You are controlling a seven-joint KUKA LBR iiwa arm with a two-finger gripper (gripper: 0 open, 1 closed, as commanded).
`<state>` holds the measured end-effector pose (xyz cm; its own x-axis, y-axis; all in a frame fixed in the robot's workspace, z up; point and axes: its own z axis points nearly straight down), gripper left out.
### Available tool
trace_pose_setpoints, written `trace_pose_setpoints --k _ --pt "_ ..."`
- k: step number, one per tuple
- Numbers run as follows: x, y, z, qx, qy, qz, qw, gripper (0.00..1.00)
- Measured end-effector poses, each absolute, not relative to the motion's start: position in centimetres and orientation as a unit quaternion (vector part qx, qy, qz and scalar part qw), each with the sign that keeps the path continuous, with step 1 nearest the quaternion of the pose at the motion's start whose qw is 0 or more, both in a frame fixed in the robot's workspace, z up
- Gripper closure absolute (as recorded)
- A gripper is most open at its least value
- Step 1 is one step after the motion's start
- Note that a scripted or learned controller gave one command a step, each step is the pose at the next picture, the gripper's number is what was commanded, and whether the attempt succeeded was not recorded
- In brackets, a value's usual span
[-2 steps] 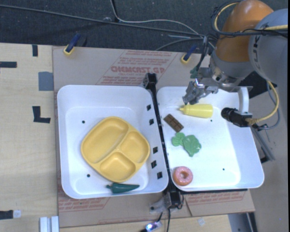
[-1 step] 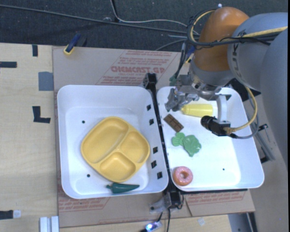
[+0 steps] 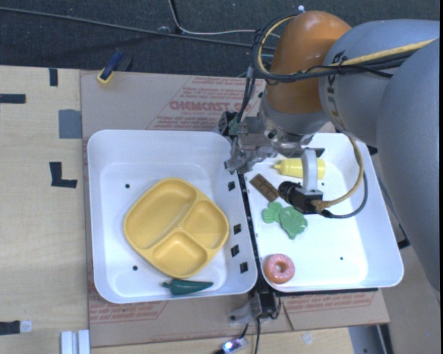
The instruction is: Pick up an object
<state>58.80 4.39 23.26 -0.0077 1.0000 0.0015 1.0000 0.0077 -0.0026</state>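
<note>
- Jaws (image 3: pixel 240 153) sit low over the divider between bins; their opening cannot be told.
- Descent there risks striking the wall, missing brown bar (image 3: pixel 263 188) and green toy (image 3: pixel 286 219).

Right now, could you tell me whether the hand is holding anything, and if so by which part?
It cannot be told: the hand sits low over the divider between the two bins, its tips hidden from this view.

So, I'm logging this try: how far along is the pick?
Done: the arm has reached in, with the gripper low over the wall between the bins. In hand: nothing seen between its fingers. Left: the grasp and lift; the brown block, green toy, doughnut and yellow plate all lie in the bins.
</note>
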Motion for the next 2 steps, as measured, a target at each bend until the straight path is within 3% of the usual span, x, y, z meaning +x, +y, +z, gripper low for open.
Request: trace_pose_setpoints --k 1,2 --pt "57.48 8.64 22.89 -0.705 -0.709 0.001 0.001 1.0" --pt "57.53 8.4 22.91 -0.706 -0.708 0.001 0.001 0.0"
